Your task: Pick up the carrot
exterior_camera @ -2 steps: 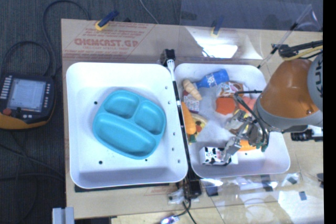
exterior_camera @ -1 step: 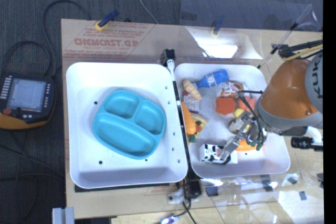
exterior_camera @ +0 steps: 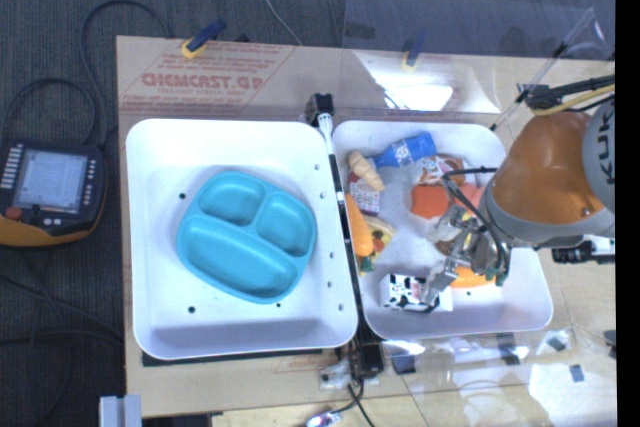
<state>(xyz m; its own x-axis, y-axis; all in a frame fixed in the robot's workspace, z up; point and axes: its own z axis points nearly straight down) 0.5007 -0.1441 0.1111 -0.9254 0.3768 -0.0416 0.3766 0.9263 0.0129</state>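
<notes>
The carrot (exterior_camera: pixel 358 231) is an orange piece with a green end. It lies against the left wall of the right bin (exterior_camera: pixel 520 315), beside the divider. My gripper (exterior_camera: pixel 450 267) hangs low over the front right of that bin, well to the right of the carrot and apart from it. Just below it lie a black-and-white toy (exterior_camera: pixel 405 290) and an orange item (exterior_camera: pixel 470 279). The wrist hides what is directly under the gripper.
A blue divided plate (exterior_camera: pixel 247 233) sits in the left bin (exterior_camera: pixel 160 315). The right bin also holds a blue packet (exterior_camera: pixel 405 151), a pale bread-like toy (exterior_camera: pixel 366 171) and a round orange-red fruit (exterior_camera: pixel 430 202). A teach pendant (exterior_camera: pixel 50 190) lies off the bench at left.
</notes>
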